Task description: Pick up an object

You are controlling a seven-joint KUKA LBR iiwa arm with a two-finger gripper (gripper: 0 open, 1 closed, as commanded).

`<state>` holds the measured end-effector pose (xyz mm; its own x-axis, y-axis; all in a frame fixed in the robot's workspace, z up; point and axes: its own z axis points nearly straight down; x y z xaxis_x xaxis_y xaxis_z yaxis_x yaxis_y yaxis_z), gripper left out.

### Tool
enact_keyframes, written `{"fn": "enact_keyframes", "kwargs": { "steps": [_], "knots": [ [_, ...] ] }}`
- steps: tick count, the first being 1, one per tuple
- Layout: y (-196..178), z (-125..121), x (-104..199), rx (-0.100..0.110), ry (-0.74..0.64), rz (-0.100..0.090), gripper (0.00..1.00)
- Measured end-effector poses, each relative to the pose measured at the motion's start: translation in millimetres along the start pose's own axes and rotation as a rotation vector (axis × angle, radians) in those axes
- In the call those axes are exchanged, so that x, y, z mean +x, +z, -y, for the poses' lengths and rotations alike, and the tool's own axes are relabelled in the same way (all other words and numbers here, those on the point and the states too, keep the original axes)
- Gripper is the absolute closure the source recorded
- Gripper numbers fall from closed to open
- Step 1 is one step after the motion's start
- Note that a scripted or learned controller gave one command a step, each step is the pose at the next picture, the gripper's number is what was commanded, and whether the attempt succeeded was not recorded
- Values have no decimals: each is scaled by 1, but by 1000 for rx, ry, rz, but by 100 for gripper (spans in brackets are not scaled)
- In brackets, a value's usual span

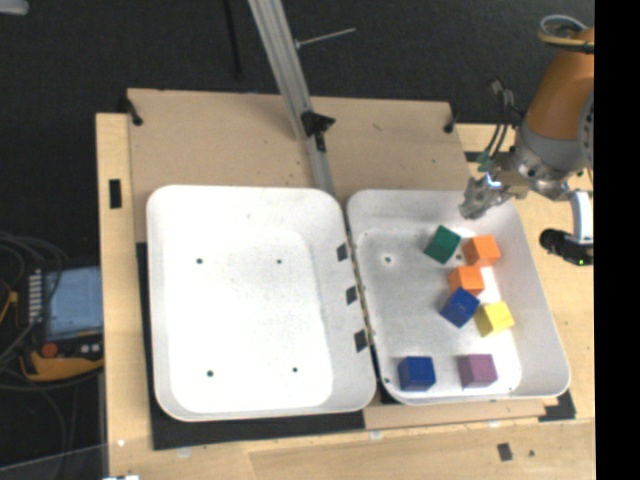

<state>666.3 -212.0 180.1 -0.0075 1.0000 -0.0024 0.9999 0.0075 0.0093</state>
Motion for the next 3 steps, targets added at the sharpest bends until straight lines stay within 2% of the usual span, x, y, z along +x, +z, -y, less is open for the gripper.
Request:
{"fn": "enact_keyframes", "kwargs": {
  "steps": [1,2,3],
  "knots": [
    [-53,-2,-2,1,-2,0,100],
    [-65,12,43,5,1,-2,100],
    [-57,26,98,10,1,-3,100]
  ]
}}
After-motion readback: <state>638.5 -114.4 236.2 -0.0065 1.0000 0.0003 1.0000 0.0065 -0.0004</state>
